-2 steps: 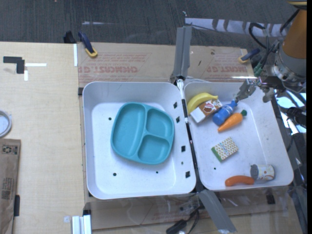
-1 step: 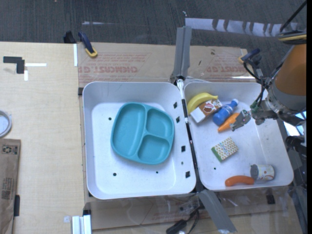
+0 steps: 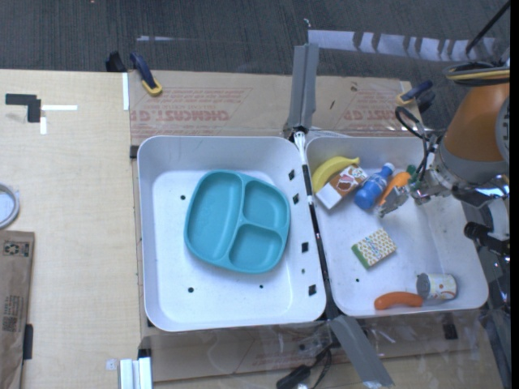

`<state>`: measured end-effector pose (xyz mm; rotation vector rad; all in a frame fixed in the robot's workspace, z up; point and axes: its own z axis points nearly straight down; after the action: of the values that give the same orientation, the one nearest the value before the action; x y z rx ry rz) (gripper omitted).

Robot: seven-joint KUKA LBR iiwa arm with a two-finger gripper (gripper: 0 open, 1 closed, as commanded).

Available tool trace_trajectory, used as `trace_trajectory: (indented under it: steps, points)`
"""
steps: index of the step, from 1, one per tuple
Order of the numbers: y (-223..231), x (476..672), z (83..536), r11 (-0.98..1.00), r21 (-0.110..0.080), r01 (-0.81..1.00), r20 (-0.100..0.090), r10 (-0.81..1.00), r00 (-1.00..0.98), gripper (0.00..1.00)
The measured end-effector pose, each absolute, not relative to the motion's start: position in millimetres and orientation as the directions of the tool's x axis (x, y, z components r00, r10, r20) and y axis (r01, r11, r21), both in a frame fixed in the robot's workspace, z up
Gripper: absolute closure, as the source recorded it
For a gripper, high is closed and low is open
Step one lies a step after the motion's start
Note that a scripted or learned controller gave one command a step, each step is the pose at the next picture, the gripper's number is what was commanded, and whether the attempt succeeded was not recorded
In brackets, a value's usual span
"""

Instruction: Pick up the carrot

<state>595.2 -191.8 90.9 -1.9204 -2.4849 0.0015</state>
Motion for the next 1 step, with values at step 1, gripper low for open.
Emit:
trace_trajectory:
  steps: [1]
  points:
    - [-193.2,595.7,100.9,0.248,0.001,0.969,-0.001,0.969,-0.248,1.00]
